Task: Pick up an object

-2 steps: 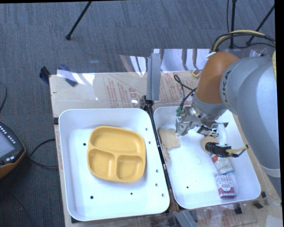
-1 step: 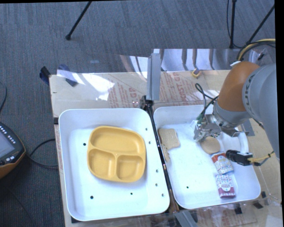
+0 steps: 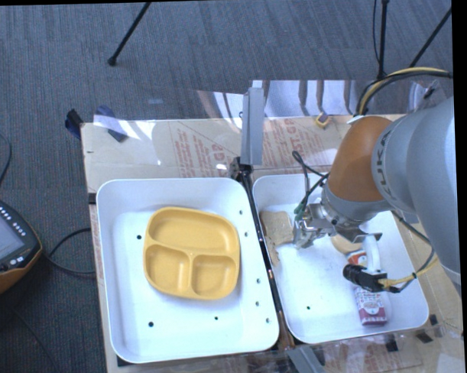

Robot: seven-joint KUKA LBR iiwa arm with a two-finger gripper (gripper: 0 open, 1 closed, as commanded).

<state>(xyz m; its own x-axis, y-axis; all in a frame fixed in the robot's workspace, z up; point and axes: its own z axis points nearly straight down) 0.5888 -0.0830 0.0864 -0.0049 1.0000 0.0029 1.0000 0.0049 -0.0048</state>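
Two white bins sit side by side on the bench: the left bin [image 3: 112, 224] holds a yellow divided plate [image 3: 191, 252], and the right bin [image 3: 330, 324] holds several smaller things beneath the arm [image 3: 393, 169]. The gripper [image 3: 305, 234] hangs low over the upper left part of the right bin, just beside a flat tan piece [image 3: 278, 228] lying against the bin's left wall. How far the gripper is open cannot be made out, and nothing can be seen held in it, so the pick looks not yet done; judging by position, the descent is largely made and the closing and lift are left. The tan piece seems the likeliest target, being nearest the gripper; its long axis appears to run roughly up and down the view, along the bin wall, though its outline is blurred. Further right, a small red-and-white packet [image 3: 372, 307] lies near the bin's lower right corner, long axis also roughly up and down the view, well apart from the gripper.
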